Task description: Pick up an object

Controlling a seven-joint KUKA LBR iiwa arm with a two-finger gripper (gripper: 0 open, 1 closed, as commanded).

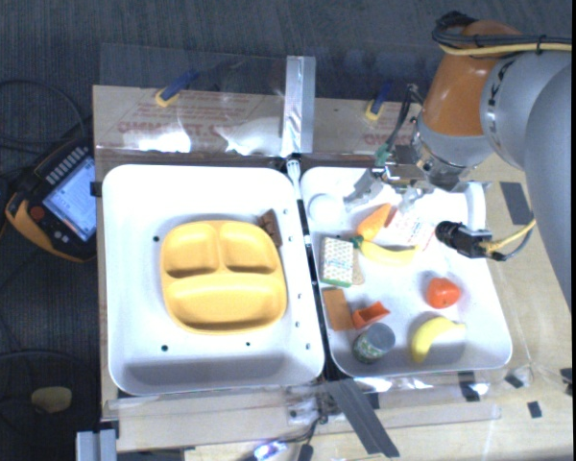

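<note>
My gripper (388, 191) hangs over the back of the right bin (490, 339), its two fingers spread apart and open, with nothing between them. Just below it lie an orange wedge (372, 221), a white card (410, 227) and a yellow banana (390, 251). Further forward in the same bin are a red tomato (443, 291), a lemon (432, 334), a round can (372, 342), a small red piece (370, 311), a brown block (335, 307) and a checkered packet (337, 260). A white round object (322, 206) sits at the back left corner.
The left bin (125, 353) holds a yellow divided plate (224, 275) and a small brown item (268, 224) near the divider. The arm (470, 84) enters from the upper right. A handheld pendant (62, 205) lies on the floor at left.
</note>
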